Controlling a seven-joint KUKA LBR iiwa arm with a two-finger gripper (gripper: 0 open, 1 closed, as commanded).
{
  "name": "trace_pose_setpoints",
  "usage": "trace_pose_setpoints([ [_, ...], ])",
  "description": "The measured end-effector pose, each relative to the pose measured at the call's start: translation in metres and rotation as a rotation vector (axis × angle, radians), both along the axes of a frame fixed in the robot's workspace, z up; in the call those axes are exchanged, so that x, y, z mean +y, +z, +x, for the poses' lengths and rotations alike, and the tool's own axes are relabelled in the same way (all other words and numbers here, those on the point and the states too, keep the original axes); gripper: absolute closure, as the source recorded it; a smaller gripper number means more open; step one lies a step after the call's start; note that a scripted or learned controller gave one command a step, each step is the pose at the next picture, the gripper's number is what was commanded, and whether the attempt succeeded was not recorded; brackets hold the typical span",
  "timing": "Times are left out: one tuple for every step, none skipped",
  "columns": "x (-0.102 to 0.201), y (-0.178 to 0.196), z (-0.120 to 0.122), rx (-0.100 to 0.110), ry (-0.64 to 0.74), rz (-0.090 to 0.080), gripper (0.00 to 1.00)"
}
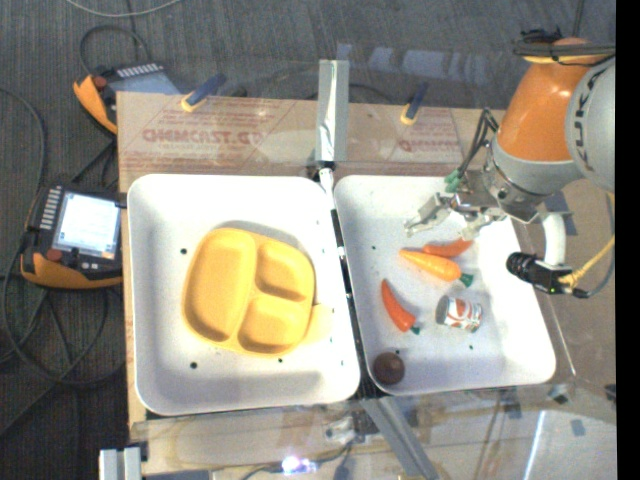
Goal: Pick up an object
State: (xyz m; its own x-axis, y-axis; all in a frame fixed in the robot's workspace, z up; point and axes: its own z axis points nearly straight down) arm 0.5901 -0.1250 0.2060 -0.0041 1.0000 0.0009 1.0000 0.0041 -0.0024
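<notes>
Biggest thing on the bench is the left bin (150,368), and a yellow divided tray (250,290) takes up most of its middle. The right bin (520,358) has the small stuff. The arm (555,118) comes in from 2 o'clock, and its gripper (447,215) hangs over the bin's upper middle, fingers spread apart with nothing between them. Just below it, at 6 o'clock, is a carrot (432,264), with an orange pepper (397,306) at 7 o'clock from that. A small can (459,312) lies at 5 o'clock from the carrot, and a dark brown ball (389,369) sits down at the bin's 7 o'clock corner.
</notes>
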Motion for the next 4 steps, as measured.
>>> trace_pose_setpoints([
  [-0.02,-0.108,-0.025,-0.002,0.072,0.0,0.0],
  [0.021,-0.116,-0.069,-0.018,0.006,-0.007,0.0],
  [0.02,-0.107,-0.069,-0.018,0.005,-0.007,1.0],
  [0.034,0.022,-0.024,-0.001,0.155,-0.003,1.0],
])
